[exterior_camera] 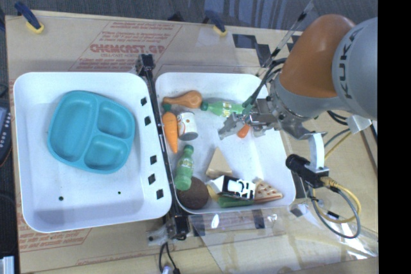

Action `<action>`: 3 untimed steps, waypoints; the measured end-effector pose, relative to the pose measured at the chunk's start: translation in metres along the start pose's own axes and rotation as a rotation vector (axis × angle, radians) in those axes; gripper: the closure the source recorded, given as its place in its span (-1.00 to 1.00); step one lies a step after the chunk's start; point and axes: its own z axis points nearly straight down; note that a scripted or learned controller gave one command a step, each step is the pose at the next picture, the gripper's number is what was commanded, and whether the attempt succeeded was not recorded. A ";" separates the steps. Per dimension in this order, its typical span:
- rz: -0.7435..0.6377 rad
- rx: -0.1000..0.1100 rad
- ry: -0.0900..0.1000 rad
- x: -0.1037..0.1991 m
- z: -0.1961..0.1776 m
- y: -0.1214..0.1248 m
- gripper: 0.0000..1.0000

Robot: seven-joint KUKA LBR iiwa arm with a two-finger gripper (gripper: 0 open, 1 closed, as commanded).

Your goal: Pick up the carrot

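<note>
A counter (96, 42) covered in brown cardboard fills most of the frame and carries two shallow white bins side by side. The left bin (38, 202) holds a blue divided plate (92, 131) in its upper half. The right bin (212, 81) sits at centre frame and holds a clutter of small items.

A grey arm (359, 67) with an orange band reaches in from the right edge, its wrist over the upper right of the right bin. Its pincer (239, 122) hangs low there, above the bin floor. A small orange piece (243, 131) shows at its tip, but I cannot tell whether the fingers are apart or together, or whether they grip it.

The carrot (170, 130) lies lengthwise against the left wall of the right bin, well apart from the pincer. Just right of it stands a small can (187, 125). Above them lies a tan drumstick (184, 99), and beside that a green bottle (221, 107). Below the carrot a second green bottle (185, 167) rests, touching a brown round item (193, 194) at the bin's lower left. A tan wedge (218, 163), a black and white item (239, 187) and a waffle (268, 192) lie along the lower edge.
</note>
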 end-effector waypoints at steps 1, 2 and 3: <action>0.079 0.011 0.002 0.045 0.098 0.057 -1.00; 0.712 0.002 0.002 0.036 0.147 0.091 -1.00; 0.669 -0.006 0.004 0.035 0.131 -0.035 -1.00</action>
